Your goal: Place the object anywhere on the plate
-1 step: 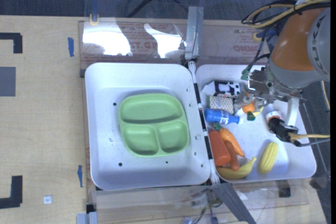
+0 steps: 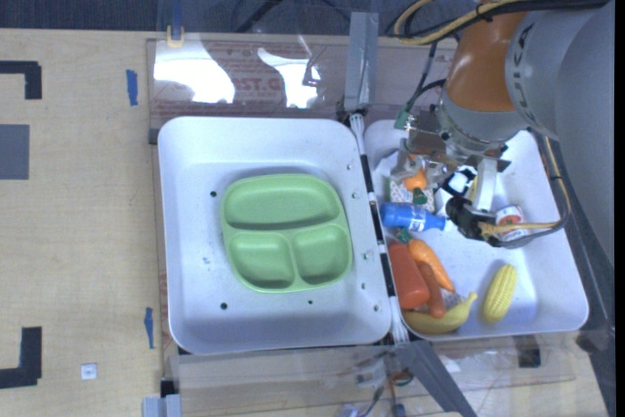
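Note:
A green plate [image 2: 286,231] with three compartments lies in the left white bin [image 2: 190,161]. The right bin [image 2: 562,293] holds a pile of toy food: a blue bottle [image 2: 410,217] lying on its side, an orange carrot [image 2: 430,267], a red block [image 2: 408,283], a yellow banana [image 2: 441,315] and a yellow corn cob [image 2: 498,293]. My gripper [image 2: 430,173] reaches down into the upper part of the right bin, just above the blue bottle and some small orange and white items [image 2: 414,181]. The wrist hides most of it.
A small can [image 2: 509,216] with a red and white label lies right of the gripper, beside black cabling. A clear plastic sheet [image 2: 244,73] and a grey post [image 2: 359,63] stand behind the bins. The divider between the bins runs down near the plate's right edge.

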{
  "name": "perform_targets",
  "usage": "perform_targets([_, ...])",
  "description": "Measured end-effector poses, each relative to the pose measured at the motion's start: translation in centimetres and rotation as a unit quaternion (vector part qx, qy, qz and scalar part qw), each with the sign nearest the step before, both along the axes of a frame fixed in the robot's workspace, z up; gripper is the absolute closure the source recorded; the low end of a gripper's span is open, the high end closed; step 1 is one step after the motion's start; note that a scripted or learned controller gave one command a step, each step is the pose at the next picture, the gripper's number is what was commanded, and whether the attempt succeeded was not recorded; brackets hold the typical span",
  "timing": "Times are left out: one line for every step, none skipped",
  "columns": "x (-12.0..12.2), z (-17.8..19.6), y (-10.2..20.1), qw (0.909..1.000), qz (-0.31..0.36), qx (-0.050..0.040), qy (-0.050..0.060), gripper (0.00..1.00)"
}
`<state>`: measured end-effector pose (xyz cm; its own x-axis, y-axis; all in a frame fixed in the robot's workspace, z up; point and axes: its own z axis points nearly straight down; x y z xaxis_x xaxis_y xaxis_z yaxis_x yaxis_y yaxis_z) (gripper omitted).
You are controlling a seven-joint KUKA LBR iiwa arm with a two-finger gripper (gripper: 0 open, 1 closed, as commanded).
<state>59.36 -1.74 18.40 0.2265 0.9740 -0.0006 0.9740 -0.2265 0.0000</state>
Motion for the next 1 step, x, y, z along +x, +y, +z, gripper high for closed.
perform_targets([0.01,0.03,-0.02,1.0,0.0,-0.0002,0.0,0.0])
